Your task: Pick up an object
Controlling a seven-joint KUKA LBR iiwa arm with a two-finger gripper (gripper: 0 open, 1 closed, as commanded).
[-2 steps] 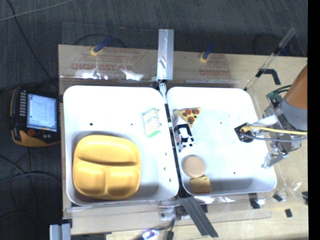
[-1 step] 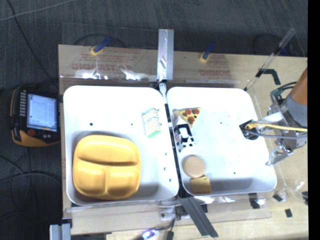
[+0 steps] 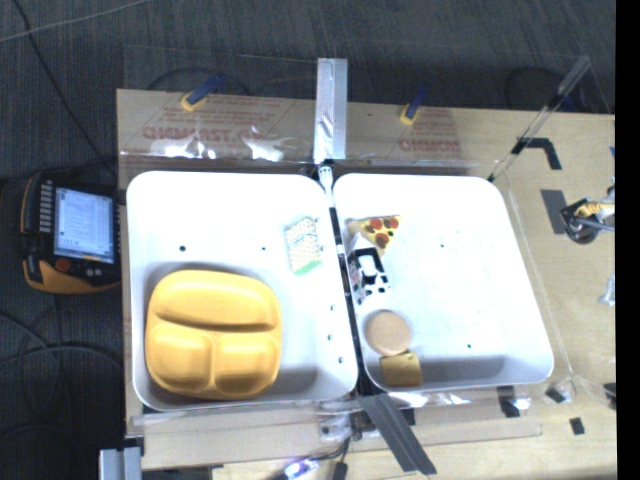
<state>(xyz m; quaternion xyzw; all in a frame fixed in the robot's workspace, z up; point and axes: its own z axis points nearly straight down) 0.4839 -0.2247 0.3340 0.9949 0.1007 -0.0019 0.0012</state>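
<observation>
The left bin (image 3: pixel 170 200) holds a large yellow moulded object (image 3: pixel 212 329) at its front left and a small green-and-white packet (image 3: pixel 302 244) near its right wall. Along the left side of the right bin (image 3: pixel 480 268) lie a pizza-slice toy (image 3: pixel 378 229), a small black-and-white object (image 3: pixel 367 270), a round tan disc (image 3: pixel 388 332) and a tan block (image 3: pixel 401 370) at the front edge.
A metal divider strip (image 3: pixel 331 108) runs back from the seam between the bins. A handheld pendant with a lit screen (image 3: pixel 72 230) lies left of the bench. Clips and brackets (image 3: pixel 578 216) sit on the wooden bench at the right.
</observation>
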